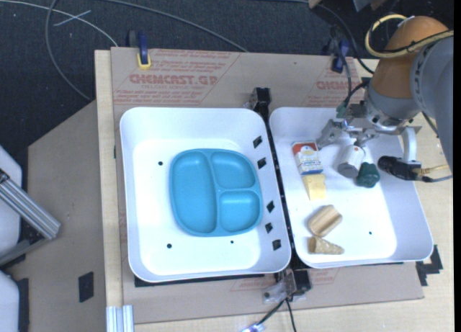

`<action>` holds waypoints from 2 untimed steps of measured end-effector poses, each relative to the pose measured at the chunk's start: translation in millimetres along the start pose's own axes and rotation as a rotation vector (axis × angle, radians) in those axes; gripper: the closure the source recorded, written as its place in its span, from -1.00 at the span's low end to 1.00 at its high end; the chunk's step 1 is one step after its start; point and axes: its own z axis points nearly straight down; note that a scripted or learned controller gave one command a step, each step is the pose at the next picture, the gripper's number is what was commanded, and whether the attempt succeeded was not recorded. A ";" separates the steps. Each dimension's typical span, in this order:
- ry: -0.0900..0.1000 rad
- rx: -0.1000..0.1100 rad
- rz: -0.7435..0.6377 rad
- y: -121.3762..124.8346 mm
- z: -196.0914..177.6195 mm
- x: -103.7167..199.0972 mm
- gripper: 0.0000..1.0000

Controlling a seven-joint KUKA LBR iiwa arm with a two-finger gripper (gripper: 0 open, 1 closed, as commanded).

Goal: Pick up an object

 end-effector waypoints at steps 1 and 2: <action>-0.001 -0.006 -0.001 1.3 15.6 0.4 -1.00; -0.001 -0.006 -0.002 1.6 4.4 0.6 1.00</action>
